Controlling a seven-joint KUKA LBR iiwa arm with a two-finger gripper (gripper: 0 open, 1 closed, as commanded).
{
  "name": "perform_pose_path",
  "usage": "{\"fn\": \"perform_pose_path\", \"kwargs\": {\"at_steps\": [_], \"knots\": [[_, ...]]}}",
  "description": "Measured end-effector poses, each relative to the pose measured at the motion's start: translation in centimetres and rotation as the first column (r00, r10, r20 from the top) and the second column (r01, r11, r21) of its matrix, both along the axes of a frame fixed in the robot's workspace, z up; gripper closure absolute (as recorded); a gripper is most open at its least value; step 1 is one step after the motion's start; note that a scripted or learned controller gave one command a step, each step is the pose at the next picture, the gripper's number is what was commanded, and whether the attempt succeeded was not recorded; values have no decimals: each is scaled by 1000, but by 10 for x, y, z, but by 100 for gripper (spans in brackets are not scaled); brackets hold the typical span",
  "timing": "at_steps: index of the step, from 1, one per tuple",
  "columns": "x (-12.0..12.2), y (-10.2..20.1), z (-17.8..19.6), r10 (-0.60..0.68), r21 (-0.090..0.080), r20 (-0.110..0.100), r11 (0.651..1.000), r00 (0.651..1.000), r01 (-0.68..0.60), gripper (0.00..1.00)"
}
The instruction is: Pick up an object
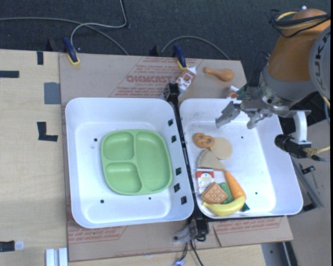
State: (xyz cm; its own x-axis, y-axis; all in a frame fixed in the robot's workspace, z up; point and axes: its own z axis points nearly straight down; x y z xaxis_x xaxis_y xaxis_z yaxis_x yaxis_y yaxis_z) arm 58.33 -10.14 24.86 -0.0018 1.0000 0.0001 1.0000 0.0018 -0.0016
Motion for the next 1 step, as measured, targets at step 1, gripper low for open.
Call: {"fn": "perform_pose_path", "kwargs": {"at_steps": [1], "knots": [[35,31,-65,0,0,-1,1000,1000,0,0]]}}
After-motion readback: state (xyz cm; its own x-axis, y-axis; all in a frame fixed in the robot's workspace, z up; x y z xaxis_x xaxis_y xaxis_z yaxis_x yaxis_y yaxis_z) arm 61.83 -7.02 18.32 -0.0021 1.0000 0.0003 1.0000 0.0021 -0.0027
